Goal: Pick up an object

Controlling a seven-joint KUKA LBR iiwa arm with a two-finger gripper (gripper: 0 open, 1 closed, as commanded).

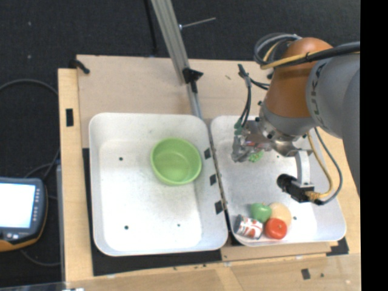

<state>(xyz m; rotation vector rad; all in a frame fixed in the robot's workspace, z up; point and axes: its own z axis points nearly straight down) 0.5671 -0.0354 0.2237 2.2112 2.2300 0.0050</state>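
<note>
arm bent over right bin [315,220], gripper [244,150] lowered

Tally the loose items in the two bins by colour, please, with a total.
Green: 3 (bowl in the left bin, a small piece by the tool, a rounded item in the right bin's near corner)
Red: 1
Red and white: 1
Cream: 1
Total: 6

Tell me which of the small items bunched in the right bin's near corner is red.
The round red item, at the cluster's right end, below the pale yellowish one; the green one sits left.
</note>
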